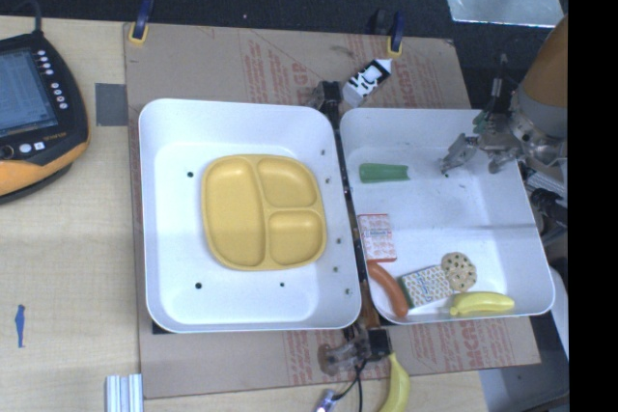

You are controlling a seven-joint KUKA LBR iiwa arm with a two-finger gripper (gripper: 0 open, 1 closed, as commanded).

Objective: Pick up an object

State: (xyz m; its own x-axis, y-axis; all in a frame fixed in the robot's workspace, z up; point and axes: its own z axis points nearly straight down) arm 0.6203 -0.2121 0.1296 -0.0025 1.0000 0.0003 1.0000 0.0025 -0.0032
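Your nearest candidate is the green block (383, 173), lying flat in the right bin (502, 212) near its upper left, long axis running left to right across the view. It sits to the left of the fingers (480, 156) and a little toward the camera, with bare bin floor between them. The fingers hang over the bin's upper right, spread apart with nothing between them. Count the rest in the near end of that bin: one red-and-white packet (377, 235), one sausage (387, 289), one patterned packet (426, 286), one cookie (459, 271) and one banana (482, 304), crowded together and well apart from the fingers. The left bin (169, 289) holds one yellow divided plate (263, 210). A second banana (396, 385) lies on the worktop outside the bins, and a pendant (34, 116) rests at far left.
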